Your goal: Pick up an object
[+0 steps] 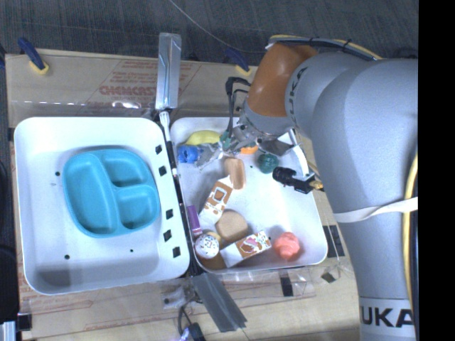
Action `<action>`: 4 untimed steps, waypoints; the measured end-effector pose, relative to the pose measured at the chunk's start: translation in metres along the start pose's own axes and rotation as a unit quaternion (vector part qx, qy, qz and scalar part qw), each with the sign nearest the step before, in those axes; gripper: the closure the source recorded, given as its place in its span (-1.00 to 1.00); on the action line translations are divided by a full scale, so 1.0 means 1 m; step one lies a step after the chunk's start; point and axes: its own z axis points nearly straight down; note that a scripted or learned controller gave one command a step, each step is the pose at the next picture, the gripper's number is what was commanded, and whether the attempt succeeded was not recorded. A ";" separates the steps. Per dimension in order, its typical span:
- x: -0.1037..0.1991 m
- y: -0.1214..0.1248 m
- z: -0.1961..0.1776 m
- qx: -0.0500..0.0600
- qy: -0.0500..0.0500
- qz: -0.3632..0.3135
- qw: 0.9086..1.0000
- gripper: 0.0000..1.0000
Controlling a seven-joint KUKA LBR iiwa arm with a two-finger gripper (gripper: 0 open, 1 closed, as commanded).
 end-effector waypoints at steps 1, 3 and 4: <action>0.000 0.002 -0.010 -0.003 -0.003 -0.002 1.000 1.00; 0.000 0.001 -0.019 0.000 -0.001 -0.004 1.000 1.00; 0.014 0.012 -0.092 -0.006 -0.002 0.165 0.986 1.00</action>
